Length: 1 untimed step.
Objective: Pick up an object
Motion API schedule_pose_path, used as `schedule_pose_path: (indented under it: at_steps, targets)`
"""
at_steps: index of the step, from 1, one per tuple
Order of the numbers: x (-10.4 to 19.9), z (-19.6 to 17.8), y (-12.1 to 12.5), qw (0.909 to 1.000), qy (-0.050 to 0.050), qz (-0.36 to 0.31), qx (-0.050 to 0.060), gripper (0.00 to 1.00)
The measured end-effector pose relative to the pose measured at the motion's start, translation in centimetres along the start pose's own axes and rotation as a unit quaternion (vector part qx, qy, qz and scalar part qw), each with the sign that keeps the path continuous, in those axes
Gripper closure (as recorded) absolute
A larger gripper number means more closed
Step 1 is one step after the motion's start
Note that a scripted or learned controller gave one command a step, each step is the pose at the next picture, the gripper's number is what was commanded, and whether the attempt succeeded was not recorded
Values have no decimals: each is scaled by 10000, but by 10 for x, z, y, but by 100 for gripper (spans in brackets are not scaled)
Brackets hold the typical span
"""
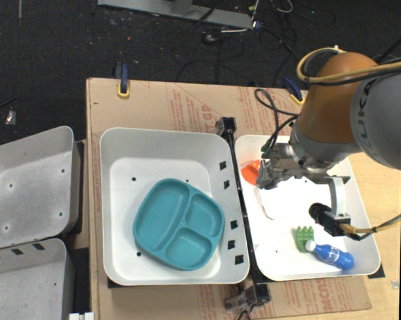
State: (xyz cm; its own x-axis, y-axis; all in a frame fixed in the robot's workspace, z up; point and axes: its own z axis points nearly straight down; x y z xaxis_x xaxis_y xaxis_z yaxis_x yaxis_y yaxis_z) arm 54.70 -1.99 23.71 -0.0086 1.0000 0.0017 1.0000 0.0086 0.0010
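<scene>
Nearest the camera, in the right bin [361, 273], a blue bottle [334, 256] lies with its long axis running left-right, a green piece [304, 235] touching its left end. Farther up the bin, the gripper [268, 174] hangs over an orange object [251, 171] at the bin's left wall. Finger state cannot be determined. The bottle lies toward the camera and right of the gripper.

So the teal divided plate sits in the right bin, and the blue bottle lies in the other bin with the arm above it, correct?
Not quite. In the camera view the teal divided plate sits in the left bin, not the right one. The blue bottle lies in the other bin, with the arm above it.
</scene>
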Motion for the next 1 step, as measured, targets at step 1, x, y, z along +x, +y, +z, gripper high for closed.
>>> schedule_pose_path:
  at_steps: [1]
  targets:
    - [54,13,-1,10000,0,3,19,100]
